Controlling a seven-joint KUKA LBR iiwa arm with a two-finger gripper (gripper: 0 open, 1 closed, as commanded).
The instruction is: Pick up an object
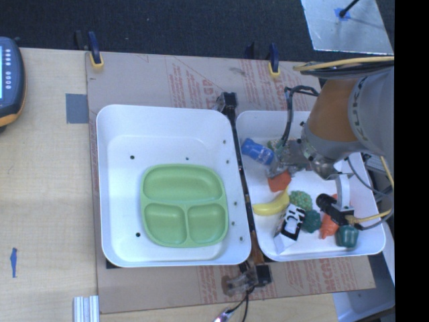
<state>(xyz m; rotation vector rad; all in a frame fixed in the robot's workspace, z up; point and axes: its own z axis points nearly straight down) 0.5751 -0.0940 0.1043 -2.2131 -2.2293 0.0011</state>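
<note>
My gripper (285,161) is low in the right bin (375,245), near its left wall, with the grey arm and its orange band reaching in from the right. A red-orange piece (279,180) lies directly below the gripper, touching or nearly touching it. A blue object (256,151) lies just to the gripper's left. Further toward the front lie a yellow banana (270,207), a green bumpy item (301,198) and a black-and-white object (291,222).
The left bin (114,180) holds a green divided plate (184,204). At the right bin's front right lie a dark teal piece (312,221), an orange piece (328,228) and a green block (347,236). Clamps hold the board's far edge.
</note>
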